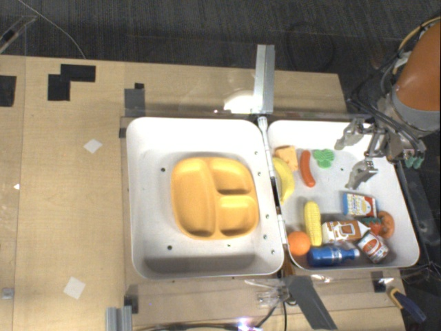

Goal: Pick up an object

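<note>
The bench point(69, 205) looks like pale matt wood. Both bins point(148, 185) are smooth white plastic. The yellow tray point(210, 197) looks glossy plastic.

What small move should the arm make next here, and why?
Probably a short descent onto the small carton. The claw hangs over the right bin just above it with nothing between its fingers, and open floor surrounds the carton's upper side.

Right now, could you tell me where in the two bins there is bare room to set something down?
The left bin has bare floor all round the yellow tray, widest on its left. In the right bin, the bare patch lies between the green toy, the corn and the small carton, under the tool. Its near edge is crowded: orange, blue bottle, cans.
</note>
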Robot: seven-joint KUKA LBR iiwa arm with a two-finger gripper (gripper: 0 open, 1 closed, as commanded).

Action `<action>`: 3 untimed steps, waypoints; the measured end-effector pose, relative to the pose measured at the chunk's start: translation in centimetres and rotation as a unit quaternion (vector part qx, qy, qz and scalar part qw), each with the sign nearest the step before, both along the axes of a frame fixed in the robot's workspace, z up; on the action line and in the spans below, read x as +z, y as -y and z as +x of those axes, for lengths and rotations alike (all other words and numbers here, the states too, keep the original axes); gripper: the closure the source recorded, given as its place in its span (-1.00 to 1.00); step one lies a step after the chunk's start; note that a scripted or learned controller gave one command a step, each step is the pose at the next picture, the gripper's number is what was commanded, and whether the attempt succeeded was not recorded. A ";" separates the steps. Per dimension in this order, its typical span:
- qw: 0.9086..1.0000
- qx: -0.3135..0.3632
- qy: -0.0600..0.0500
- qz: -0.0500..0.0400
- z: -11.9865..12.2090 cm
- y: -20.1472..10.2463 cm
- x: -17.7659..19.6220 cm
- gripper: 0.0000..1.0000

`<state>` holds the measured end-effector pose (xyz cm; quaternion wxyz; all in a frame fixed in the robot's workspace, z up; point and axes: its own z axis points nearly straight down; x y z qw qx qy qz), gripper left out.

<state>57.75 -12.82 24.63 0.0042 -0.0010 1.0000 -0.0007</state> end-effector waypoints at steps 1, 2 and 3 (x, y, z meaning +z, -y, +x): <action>0.971 -0.240 -0.002 0.002 2.7 2.2 -10.8 -1.00; 0.984 -0.177 0.001 0.002 -0.2 -1.0 -6.5 -1.00; 0.943 -0.334 0.002 0.003 5.9 -3.1 -14.9 -1.00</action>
